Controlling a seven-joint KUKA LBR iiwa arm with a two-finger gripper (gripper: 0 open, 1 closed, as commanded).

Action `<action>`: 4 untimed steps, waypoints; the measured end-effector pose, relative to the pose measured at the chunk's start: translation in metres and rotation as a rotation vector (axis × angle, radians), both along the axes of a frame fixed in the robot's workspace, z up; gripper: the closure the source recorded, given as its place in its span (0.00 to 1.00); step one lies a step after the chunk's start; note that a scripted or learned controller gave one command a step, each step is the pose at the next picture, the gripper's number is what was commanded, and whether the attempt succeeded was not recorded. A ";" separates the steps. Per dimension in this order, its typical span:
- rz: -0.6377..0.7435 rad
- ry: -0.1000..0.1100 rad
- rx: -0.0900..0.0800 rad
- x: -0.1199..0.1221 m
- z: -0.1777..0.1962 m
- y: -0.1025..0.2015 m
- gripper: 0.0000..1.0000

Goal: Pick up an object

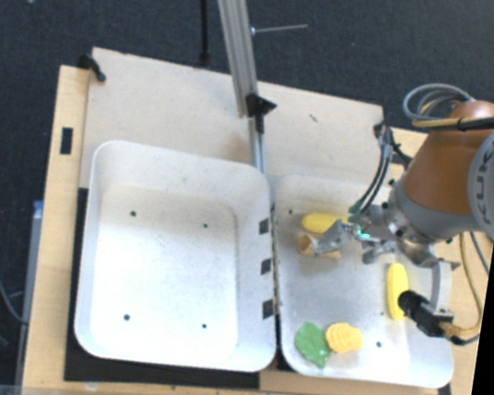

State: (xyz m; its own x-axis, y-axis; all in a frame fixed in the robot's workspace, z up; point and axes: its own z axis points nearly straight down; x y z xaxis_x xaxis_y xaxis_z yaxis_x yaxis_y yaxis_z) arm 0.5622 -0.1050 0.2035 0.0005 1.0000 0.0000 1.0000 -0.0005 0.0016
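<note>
The right bin [357, 298] holds several small items. A yellow lemon-like piece [318, 222] lies near its far left, with a tan-brown piece [312, 244] just below it. A long yellow piece [394, 288] lies toward the right, and a yellow corn-like piece [343, 337] and a green leafy piece [311, 343] sit at the front. My gripper [345, 237] hangs low over the bin's far part, right beside the tan-brown and lemon-like pieces. Its tip is partly hidden by its own body.
The left bin [173, 255] lies beside the right one, their walls meeting at the middle. A slanted metal post [242, 52] rises from the bench behind the bins. Cables [433, 314] hang from the wrist over the right bin's right side.
</note>
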 end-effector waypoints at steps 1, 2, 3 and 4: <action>-0.002 0.006 -0.002 0.004 -0.060 -0.007 0.00; -0.002 0.005 -0.001 0.004 -0.105 -0.009 0.00; -0.011 -0.003 -0.001 0.006 -0.091 -0.010 1.00; 0.003 -0.007 -0.001 0.011 -0.029 -0.006 1.00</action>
